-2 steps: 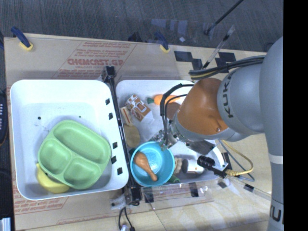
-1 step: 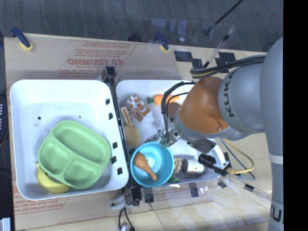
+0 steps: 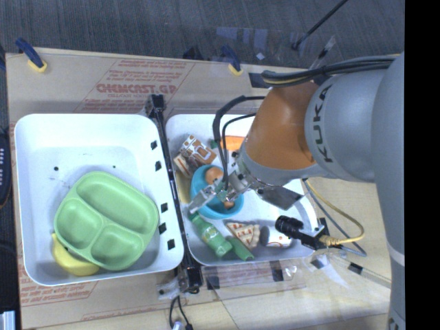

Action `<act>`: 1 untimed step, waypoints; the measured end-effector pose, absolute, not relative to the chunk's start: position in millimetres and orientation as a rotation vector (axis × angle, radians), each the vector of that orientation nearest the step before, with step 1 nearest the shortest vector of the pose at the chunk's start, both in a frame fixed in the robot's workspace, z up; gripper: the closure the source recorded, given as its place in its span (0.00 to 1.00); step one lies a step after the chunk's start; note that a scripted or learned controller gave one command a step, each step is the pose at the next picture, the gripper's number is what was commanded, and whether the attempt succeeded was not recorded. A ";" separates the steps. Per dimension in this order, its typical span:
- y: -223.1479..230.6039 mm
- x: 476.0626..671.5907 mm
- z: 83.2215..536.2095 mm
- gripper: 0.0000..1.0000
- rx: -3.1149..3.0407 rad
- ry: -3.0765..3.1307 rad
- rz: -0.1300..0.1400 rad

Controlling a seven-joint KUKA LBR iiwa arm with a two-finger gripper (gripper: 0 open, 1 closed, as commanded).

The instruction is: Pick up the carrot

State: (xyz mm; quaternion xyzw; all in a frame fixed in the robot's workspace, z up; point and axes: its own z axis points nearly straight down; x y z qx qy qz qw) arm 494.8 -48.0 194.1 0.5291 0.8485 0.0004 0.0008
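Note:
The carrot (image 3: 234, 143) lies at the back of the right bin (image 3: 180, 126). It is orange with a bit of green top at its left end, and the arm's orange band hides its right part. My gripper (image 3: 218, 196) hangs low over a blue bowl (image 3: 205, 185) in the middle of that bin, in front of the carrot and apart from it. Nothing orange shows at the gripper's tip.
The right bin also holds a brown-and-white cake piece (image 3: 193, 152), a green bottle (image 3: 213, 238) and a pizza slice (image 3: 247, 234) near the front wall. In the left bin (image 3: 41, 136), a green divided plate (image 3: 106, 218) rests on a yellow item (image 3: 72, 263).

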 end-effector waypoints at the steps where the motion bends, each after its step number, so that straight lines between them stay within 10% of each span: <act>1: -98.2 557.4 109.2 0.00 1.485 2.776 -0.008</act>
